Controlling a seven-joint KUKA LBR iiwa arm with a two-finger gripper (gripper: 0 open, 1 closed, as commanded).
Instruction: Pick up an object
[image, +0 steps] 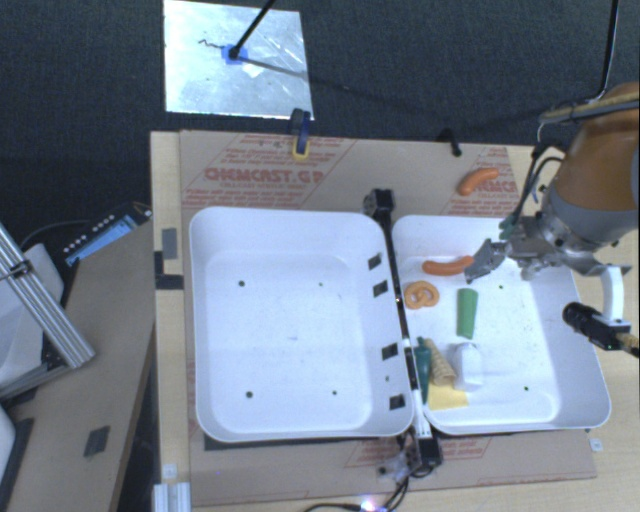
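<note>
Left bin (290, 330): white, shallow, nothing lying in it that could be made out.
Right bin (560, 370): white, shallow, held all the candidate objects, most of them toward its left wall.
Orange sausage-shaped piece (447, 266): lay near the bin's upper left, just beside the end effector's tip — the nearest candidate for the pick.
Orange ring (421, 295): lay just below the sausage-shaped piece, close to the divider between the bins.
Green cylinder (467, 313): lay lengthwise in the middle of the right bin, apart from the ring.
Cluster at lower left of right bin: a dark green tapered piece (424, 366), a white piece (466, 362) and a yellow wedge (447, 398), touching or nearly so.
Stray orange piece (479, 181): outside the bins, on the cardboard (270, 165) that covered the tabletop.
End effector (489, 260): reached in from the right and sat low over the upper part of the right bin; nothing showed between its fingers, and how far apart they stood could not be told.
Step in hand: judged as the approach before any grasp — no object lifted.
How to do it well: centre over the sausage-shaped piece, straddle its short axis, and close only once low enough; the ring nearby could be nudged, and a descent off-centre would likely push the piece aside.
</note>
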